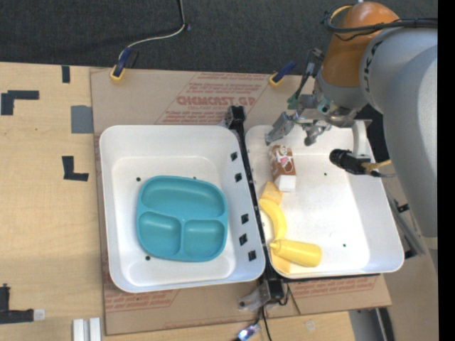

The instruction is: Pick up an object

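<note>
My gripper [296, 131] hangs over the back of the right bin [355, 219], its two fingers spread apart with nothing between them. Just below its left finger lies a small brown and white block [283, 168] near the bin's left wall. Further forward, a yellow banana [273, 217] curves along the same wall. A yellow cylinder-shaped piece [296, 253] lies at the front left corner of that bin.
The left bin [121, 155] holds a teal divided plate [182, 217]. A black divider strip [243, 183] runs between the two bins. The grey arm with its orange band [352, 41] fills the upper right. Cardboard lies under both bins.
</note>
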You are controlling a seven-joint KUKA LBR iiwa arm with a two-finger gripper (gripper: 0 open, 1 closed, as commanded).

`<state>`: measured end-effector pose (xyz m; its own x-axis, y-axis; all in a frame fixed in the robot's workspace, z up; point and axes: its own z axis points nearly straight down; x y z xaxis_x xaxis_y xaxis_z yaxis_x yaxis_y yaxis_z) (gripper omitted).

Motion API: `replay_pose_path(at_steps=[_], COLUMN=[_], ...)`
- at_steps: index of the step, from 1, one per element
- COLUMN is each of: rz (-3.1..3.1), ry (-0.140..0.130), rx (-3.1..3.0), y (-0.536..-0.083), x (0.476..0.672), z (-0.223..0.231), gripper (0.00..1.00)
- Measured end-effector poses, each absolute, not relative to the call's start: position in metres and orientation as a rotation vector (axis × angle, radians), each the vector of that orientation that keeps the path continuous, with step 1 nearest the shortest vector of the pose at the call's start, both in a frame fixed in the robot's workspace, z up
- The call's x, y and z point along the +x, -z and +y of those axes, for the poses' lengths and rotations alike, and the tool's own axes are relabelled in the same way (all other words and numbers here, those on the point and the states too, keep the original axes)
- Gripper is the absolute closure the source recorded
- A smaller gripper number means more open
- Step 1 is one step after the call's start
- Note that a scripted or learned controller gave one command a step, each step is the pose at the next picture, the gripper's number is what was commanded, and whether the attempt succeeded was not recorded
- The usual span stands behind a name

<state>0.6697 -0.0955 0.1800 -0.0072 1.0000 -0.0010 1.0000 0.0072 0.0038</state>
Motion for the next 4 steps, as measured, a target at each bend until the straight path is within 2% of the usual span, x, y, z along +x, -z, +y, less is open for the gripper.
replay_pose_path(at_steps=[1,2,3,4], rz=[2.223,2.222,2.225,2.227], ry=[0.004,0.002,0.005,-0.006], rx=[2.221,2.219,2.218,2.213], y=[-0.158,-0.096,-0.106,-0.189], x=[0.668,0.668,0.668,0.669], z=[-0.109,-0.110,-0.109,-0.042], gripper=[0.00,0.00,1.00,1.00])
